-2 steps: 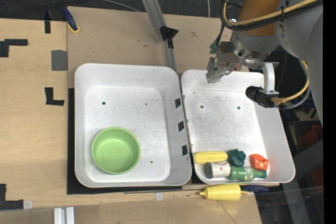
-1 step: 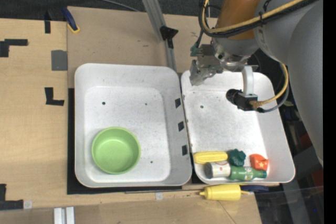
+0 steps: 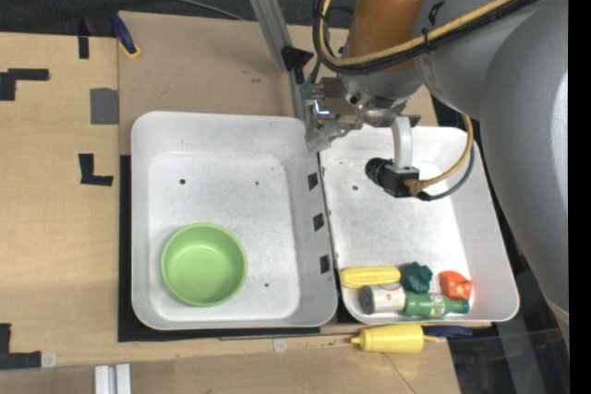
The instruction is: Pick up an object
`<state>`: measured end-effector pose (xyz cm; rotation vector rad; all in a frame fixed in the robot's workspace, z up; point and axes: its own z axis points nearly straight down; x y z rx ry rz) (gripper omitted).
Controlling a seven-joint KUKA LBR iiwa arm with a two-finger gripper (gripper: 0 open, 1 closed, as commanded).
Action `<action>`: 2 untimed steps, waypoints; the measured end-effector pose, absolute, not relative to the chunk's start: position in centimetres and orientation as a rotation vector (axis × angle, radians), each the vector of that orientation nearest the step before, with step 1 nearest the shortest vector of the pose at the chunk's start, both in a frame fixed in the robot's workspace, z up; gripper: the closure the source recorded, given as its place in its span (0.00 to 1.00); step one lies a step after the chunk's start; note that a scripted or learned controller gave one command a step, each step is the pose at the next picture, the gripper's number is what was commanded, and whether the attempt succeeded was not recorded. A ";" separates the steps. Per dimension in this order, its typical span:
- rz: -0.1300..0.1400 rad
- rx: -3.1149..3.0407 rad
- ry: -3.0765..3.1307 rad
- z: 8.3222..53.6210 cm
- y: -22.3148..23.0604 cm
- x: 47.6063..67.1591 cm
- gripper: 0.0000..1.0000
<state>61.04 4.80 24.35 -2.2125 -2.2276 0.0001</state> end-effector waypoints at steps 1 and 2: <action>0.000 -2.212 -2.228 24.5 10.1 60.8 1.00; 0.002 -2.217 -2.224 24.5 9.8 60.8 0.00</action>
